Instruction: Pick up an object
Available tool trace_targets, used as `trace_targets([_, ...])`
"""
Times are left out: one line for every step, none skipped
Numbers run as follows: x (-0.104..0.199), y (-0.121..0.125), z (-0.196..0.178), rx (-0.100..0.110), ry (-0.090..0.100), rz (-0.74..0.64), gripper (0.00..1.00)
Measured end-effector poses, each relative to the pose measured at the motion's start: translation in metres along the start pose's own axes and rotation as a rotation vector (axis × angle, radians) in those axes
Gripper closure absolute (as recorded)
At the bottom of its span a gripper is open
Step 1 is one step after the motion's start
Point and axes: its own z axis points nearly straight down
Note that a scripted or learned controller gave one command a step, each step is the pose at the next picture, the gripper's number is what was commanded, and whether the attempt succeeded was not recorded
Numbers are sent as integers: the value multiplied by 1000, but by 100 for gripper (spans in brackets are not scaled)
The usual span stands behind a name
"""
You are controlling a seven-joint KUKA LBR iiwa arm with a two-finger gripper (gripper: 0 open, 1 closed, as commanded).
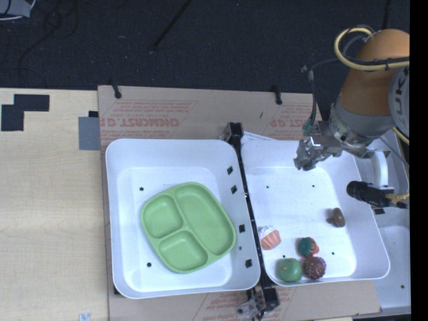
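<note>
Camera view: arm (371,79) cut off at right; fingers (306,158) too blurred.

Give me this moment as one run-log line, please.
gripper: over right bin far edge, nothing held | green ball, brown piece: untouched | green tray: left bin

A green three-compartment plate (188,227) is lying in the left white bin (120,179), cardboard sheet (174,112) underlying.

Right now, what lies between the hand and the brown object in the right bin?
Bare white bin floor in the camera view; nothing lies between the hand and the brown object.
</note>
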Motion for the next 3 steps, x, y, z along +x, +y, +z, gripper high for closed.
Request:
trace_targets([50, 10, -6, 1, 1, -3, 100])
trace_targets([112, 19, -4, 1, 2, -5, 100])
trace_targets([157, 30, -3, 1, 1, -3, 100])
